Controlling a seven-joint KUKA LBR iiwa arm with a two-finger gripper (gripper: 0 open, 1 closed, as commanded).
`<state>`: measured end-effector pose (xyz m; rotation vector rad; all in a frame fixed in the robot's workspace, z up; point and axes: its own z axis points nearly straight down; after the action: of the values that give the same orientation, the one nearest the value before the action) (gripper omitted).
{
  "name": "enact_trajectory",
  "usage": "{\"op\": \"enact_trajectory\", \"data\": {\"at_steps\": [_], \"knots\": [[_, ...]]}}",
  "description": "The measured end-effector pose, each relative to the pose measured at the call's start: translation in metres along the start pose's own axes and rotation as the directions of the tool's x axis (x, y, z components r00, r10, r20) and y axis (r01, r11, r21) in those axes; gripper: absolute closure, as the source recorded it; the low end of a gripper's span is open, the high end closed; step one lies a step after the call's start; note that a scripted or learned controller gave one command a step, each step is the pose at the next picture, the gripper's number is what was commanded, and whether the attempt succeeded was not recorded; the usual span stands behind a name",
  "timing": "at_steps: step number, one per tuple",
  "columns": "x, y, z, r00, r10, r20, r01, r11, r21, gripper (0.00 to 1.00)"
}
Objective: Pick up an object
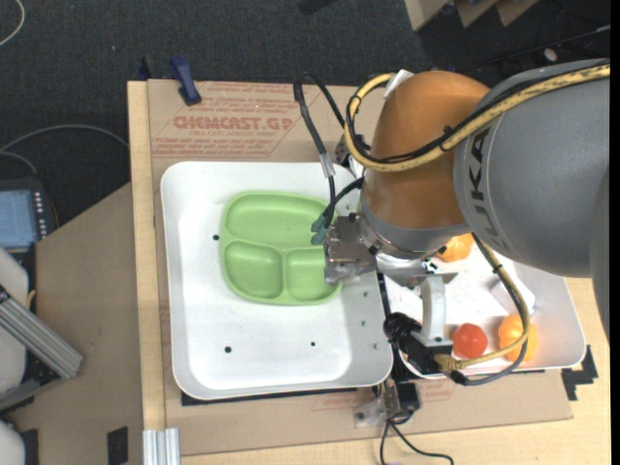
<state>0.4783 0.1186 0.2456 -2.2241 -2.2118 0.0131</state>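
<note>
A light green divided plate [274,247] lies in the left white bin [194,337]. The arm's orange band and grey wrist fill the middle of the view, reaching in from the right. The gripper [334,250] hangs under the wrist at the plate's right edge, mostly covered by the arm. In the right bin [552,342], a small red tomato-like ball [471,339] and an orange ball [510,330] lie close together near the front. Another orange piece [457,249] peeks out beside the wrist.
Black and yellow cables loop around the wrist and trail down to the bench's front edge. A brown board with red print [232,122] lies behind the bins, with a blue clip [185,80] at its far left corner.
</note>
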Motion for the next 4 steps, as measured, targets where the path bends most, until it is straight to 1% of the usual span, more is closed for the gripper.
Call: {"op": "enact_trajectory", "data": {"at_steps": [1, 2, 3, 4], "knots": [[0.057, 0.000, -0.145, 1.000, -0.014, -0.010, 0.014, 1.000, -0.026, 1.00], [-0.051, 0.000, -0.072, 1.000, 0.007, 0.001, -0.007, 1.000, -0.001, 1.00], [0.032, 0.000, -0.094, 1.000, -0.013, -0.005, 0.013, 1.000, -0.013, 1.00], [-0.004, 0.000, -0.129, 1.000, -0.003, -0.003, 0.003, 1.000, -0.015, 1.00]]}}
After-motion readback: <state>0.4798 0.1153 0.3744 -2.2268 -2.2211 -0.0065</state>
